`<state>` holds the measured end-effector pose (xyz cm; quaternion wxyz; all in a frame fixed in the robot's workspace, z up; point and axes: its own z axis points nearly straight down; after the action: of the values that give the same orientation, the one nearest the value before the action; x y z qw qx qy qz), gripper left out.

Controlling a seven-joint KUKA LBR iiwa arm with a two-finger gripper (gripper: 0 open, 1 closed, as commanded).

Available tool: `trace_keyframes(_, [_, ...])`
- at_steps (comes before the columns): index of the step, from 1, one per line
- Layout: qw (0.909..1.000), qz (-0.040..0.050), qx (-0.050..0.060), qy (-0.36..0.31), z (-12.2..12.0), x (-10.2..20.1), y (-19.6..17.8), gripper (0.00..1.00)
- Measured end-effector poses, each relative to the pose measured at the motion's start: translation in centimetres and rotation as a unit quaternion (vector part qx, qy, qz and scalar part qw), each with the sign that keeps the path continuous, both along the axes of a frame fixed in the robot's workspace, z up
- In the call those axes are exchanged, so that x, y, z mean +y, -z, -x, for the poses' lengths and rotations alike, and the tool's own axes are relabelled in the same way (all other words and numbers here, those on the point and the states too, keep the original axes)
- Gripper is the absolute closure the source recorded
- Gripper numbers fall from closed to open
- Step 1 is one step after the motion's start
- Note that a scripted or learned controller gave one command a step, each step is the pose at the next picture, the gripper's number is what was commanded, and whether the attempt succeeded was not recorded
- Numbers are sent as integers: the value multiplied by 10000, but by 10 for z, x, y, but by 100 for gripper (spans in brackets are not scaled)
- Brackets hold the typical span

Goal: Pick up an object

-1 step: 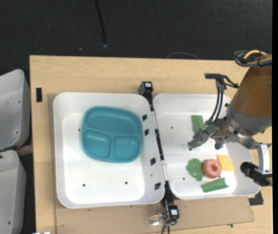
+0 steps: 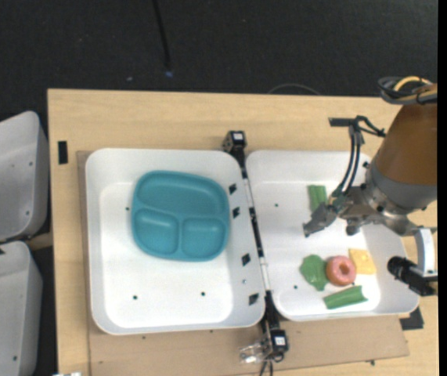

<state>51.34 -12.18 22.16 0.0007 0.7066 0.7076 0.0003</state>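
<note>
In the right bin point(image 2: 286, 296) lie several toy foods. A small green piece point(image 2: 317, 195) rests near the middle. Toward the front sit a green leafy piece point(image 2: 312, 272), a pink donut point(image 2: 340, 270), a yellow block point(image 2: 362, 260) and a long green piece point(image 2: 343, 297). My gripper point(image 2: 333, 225) hangs over the right bin, just below the small green piece and above the donut. Its two dark fingers stand apart, open, with nothing between them.
The left bin point(image 2: 113, 288) holds a teal divided plate point(image 2: 181, 215). A black-clipped divider point(image 2: 250, 225) runs between the bins. The arm's orange band and cables point(image 2: 411, 147) fill the right side. Wooden bench edge point(image 2: 168, 100) lies behind.
</note>
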Motion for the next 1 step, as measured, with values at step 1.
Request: trace_keyframes(1, [10000, 1, 21, 15, 7, -3, 45, 0])
